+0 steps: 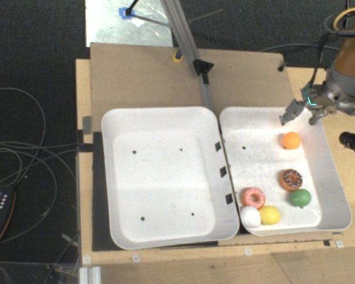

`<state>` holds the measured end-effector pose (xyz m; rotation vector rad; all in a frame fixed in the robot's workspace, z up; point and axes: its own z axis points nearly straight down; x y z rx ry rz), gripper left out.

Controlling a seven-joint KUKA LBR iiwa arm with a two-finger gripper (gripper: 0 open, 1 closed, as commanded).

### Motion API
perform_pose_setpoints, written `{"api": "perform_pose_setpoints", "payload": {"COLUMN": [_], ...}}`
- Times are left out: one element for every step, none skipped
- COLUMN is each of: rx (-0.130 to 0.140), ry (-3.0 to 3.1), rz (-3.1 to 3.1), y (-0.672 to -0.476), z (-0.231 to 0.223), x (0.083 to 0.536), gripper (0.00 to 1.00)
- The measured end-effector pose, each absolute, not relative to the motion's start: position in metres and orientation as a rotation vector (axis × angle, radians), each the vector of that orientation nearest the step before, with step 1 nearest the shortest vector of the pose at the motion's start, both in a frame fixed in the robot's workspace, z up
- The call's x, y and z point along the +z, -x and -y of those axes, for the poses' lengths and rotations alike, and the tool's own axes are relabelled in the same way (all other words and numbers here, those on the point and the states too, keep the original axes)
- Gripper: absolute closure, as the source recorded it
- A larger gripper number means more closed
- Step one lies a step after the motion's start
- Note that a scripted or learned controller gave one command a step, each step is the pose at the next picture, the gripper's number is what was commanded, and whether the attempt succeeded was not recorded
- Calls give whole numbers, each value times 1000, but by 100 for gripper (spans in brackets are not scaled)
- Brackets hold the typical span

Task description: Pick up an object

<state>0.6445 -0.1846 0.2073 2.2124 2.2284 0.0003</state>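
Nothing has been picked up yet, as far as the view shows: the grey two-finger gripper (302, 115) hangs over the far edge of the right-hand shallow white plastic bin (331, 176), its fingers spread apart with nothing between them. All of the reach, the closing and the lift are left to do.

The nearest candidate is the small round orange ball (291, 141), lying alone near the bin's far right corner, just below the gripper and well apart from everything else. The other things crowd the near edge: a chocolate-frosted doughnut (291, 180) touching or nearly touching a green ball (300, 198), and toward the near left corner a pink-frosted doughnut (253, 197), a white egg-shaped piece (250, 217) and a yellow lemon-shaped piece (270, 215) packed against one another.

The orange ball has open floor on every side, though the right wall is fairly close. The near cluster probably leaves little finger room. The left-hand white bin (165, 114) offers a broad bare floor.
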Motion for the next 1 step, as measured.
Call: {"api": "perform_pose_setpoints", "payload": {"rx": [-1], "ry": [-2215], "rz": [-2230], "y": [-649], "z": [175], "x": [157], "gripper": [0]}}
